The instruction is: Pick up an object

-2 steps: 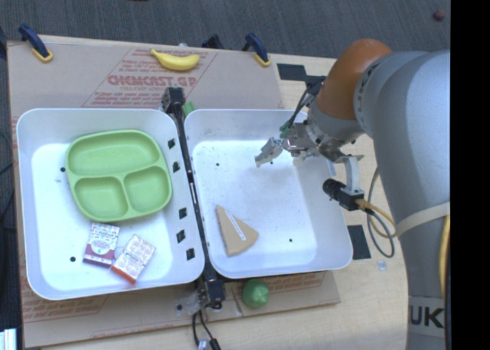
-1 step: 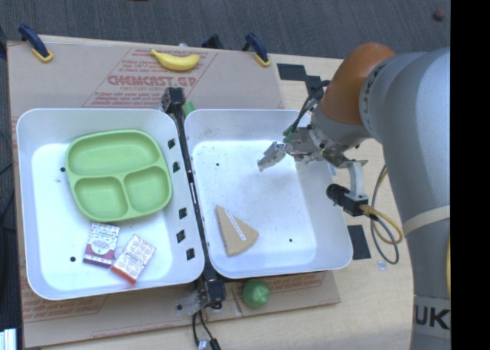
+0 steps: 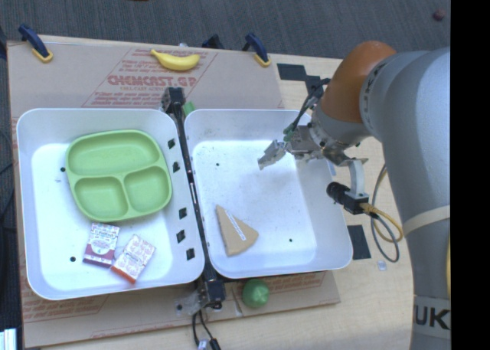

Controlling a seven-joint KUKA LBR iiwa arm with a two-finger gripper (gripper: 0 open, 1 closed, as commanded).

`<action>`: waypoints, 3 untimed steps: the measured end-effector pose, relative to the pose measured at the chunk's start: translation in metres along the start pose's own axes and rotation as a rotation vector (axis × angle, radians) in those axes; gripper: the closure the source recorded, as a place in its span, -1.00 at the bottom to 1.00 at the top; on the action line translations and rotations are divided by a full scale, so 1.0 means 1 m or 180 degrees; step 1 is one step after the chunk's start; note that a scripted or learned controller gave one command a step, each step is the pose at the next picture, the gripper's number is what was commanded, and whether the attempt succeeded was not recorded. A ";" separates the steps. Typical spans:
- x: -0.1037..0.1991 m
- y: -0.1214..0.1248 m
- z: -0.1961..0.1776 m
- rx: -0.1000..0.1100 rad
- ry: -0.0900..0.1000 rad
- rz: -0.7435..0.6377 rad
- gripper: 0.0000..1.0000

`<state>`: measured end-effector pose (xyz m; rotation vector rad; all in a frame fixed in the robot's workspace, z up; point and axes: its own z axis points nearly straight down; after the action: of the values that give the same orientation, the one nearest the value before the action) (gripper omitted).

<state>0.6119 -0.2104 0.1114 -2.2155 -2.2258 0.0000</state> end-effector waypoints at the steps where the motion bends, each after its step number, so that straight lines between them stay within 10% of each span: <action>1: 0.000 -0.001 0.001 0.0005 0.0002 0.0002 -1.00; 3: 0.000 0.008 -0.005 -0.0003 0.0001 -0.0002 -1.00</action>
<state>0.6202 -0.2108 0.1162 -2.2153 -2.2266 -0.0012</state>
